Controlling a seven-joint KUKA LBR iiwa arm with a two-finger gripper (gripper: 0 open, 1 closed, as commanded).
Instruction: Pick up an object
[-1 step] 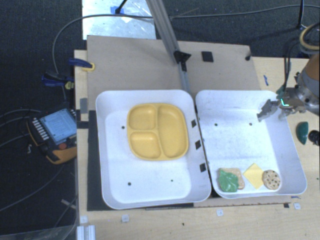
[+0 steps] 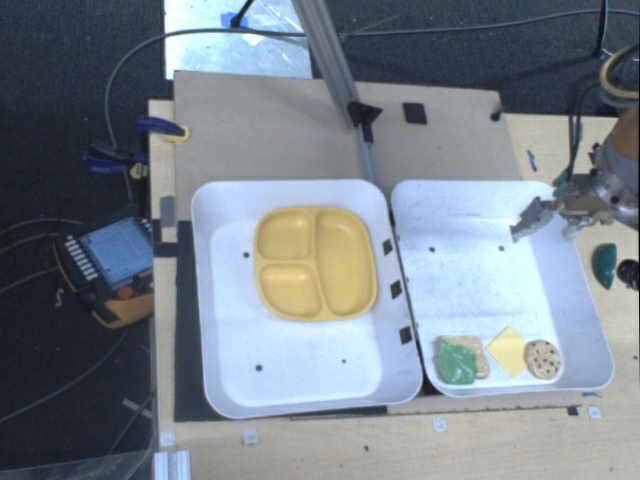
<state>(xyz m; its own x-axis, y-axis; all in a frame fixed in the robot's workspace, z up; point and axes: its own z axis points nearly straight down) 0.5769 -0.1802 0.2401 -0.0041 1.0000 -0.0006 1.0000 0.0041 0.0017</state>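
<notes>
In the right bin, near its front edge, lie three toy foods. A green leafy piece rests on a slice of toast. To its right are a yellow cheese slice and a round cookie. My gripper hovers over the bin's back right corner, far behind these pieces. It is open with nothing between its fingers. The grey arm with its orange band reaches in from the right edge.
The left bin holds a yellow divided plate. A teal object lies on the bench just right of the right bin. A slanted metal pole stands behind the bins. Cables and a handheld device lie at the far left.
</notes>
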